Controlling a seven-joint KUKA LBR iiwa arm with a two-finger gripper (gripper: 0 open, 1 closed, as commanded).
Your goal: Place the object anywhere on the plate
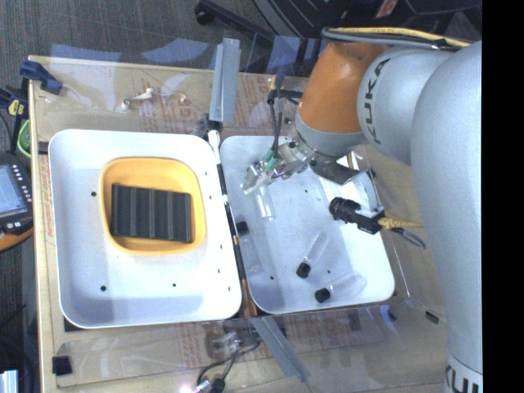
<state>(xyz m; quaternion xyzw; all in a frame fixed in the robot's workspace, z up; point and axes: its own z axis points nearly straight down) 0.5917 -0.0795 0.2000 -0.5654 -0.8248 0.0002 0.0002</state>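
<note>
While gripper point(270, 169) hovers, clear bottle point(315, 255) lies well apart, lower right bin point(372, 289).

A robotics lab is showing here: a KUKA arm point(409, 97) is reaching over a wooden bench point(123, 88) bearing white bins point(74, 244).

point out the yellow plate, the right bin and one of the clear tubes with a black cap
yellow plate point(151, 173): camera view, on its yellow rim at the top
right bin point(327, 188): camera view, on a bare part of its white floor
clear tube with a black cap point(312, 255): camera view, on its clear body
</note>
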